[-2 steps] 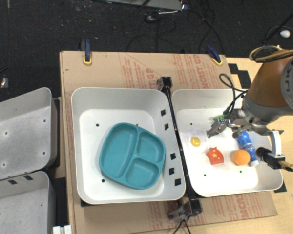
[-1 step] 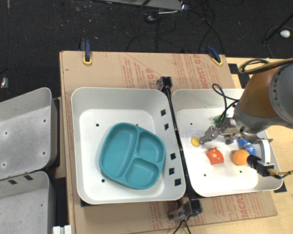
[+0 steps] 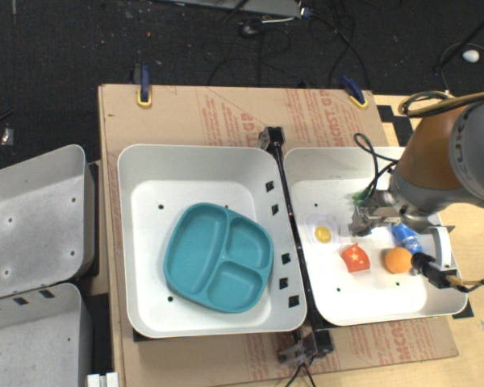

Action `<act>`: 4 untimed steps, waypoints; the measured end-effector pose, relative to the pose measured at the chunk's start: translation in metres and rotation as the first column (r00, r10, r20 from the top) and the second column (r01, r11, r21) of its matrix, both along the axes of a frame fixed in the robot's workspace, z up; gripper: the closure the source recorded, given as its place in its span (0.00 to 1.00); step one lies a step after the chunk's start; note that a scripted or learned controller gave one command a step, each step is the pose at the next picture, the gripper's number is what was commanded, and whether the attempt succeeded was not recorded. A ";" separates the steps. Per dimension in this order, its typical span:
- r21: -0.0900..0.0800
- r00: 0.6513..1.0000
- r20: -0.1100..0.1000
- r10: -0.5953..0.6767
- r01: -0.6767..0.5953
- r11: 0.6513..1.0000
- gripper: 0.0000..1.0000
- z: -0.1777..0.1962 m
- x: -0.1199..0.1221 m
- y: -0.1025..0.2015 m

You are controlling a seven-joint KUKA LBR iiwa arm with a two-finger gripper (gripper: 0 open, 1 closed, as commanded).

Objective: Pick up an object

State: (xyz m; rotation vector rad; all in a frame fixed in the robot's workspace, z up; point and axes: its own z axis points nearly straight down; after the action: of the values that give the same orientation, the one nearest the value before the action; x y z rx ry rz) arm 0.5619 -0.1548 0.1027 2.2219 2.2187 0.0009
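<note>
The right bin [image 3: 339, 306] holds several small objects: a yellow round piece [image 3: 323, 234] in a clear wrapper, a red block [image 3: 355, 258], an orange ball [image 3: 398, 260] and a blue piece [image 3: 404, 235]. A bit of green [image 3: 360, 193] peeks out beside the wrist. My gripper [image 3: 363, 220] reaches down into this bin from the right, low over the floor between the yellow piece and the blue piece, just above the red block. Nothing is visibly between its fingers.
The left bin [image 3: 145, 176] holds a teal divided plate [image 3: 218, 256]. A black divider [image 3: 286, 216] with clips runs between the bins. Cables trail from the arm [image 3: 444, 156] over the right bin's far edge. White panels [image 3: 32, 216] lie left of the bench.
</note>
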 end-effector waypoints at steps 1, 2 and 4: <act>0.000 1.000 0.002 0.002 -0.002 1.000 1.00 0.044 -0.004 0.002; 0.000 1.000 0.003 0.004 -0.004 1.000 1.00 0.088 -0.004 0.008; 0.003 1.000 -0.001 0.009 -0.009 1.000 1.00 0.124 -0.012 0.063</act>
State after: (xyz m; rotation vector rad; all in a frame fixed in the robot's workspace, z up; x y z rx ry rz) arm 0.5499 -0.0913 0.2262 2.2136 2.2313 0.0025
